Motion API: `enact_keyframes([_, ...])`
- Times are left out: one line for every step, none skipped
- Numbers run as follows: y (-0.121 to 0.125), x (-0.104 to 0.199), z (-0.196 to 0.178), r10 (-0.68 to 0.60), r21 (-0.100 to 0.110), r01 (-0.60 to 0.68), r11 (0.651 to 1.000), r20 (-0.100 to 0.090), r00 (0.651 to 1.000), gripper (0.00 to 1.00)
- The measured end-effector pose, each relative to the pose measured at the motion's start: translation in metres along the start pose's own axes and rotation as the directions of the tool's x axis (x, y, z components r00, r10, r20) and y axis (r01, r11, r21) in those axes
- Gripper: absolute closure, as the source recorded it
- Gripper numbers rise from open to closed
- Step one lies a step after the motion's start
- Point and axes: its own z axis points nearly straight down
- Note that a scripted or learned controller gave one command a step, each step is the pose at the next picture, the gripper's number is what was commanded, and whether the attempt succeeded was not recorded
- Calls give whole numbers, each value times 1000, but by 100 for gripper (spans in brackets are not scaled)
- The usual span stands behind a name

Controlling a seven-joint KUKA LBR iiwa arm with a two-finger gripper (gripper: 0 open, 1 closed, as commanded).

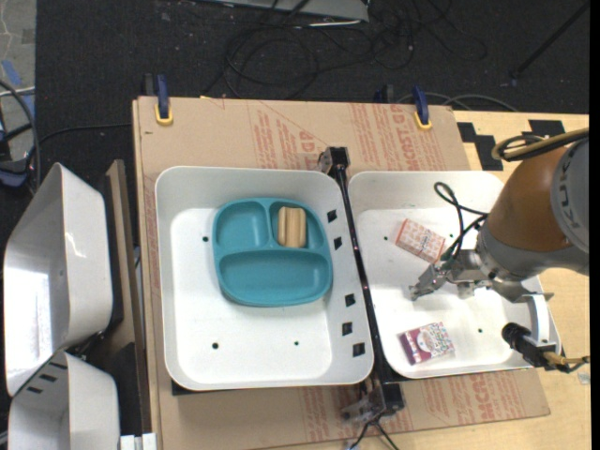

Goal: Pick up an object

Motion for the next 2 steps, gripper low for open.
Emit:
enact_keyframes([1,0,-13,2,-5,-2,1000,1,1000,100])
enact_keyframes([2,1,-55,-5,-8,5,1000,2,1000,100])
